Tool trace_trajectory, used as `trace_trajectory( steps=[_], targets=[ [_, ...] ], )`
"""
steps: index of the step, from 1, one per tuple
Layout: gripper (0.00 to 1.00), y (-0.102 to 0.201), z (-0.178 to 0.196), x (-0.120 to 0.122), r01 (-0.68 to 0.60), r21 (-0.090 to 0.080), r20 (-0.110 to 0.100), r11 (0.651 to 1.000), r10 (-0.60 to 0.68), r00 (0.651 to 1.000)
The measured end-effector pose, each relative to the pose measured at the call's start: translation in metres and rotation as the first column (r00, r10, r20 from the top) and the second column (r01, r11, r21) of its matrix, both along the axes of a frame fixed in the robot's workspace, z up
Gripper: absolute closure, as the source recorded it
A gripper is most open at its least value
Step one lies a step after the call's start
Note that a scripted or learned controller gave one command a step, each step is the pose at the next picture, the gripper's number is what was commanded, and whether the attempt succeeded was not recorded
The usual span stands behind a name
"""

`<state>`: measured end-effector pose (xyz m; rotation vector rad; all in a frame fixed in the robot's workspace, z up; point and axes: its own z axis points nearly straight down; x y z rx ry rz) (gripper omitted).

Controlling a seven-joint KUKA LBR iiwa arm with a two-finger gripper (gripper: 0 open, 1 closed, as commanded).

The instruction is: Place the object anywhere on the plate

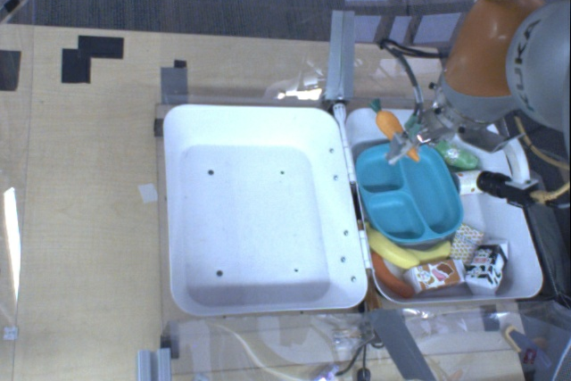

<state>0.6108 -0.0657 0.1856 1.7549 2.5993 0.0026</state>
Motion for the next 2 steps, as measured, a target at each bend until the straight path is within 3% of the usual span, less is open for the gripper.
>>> trace_trajectory(
  steps=[1, 2],
  targets=[
    [1.0, 0.1147, -0.0009, -0.0543, 0.17, 0.003, -0.002, 0.985, -0.17, 0.985],
    [0.0, 0.1145, -0.0008, -0.0542, 0.171, 0.003, -0.002, 0.985, -0.171, 0.985]
  ],
)
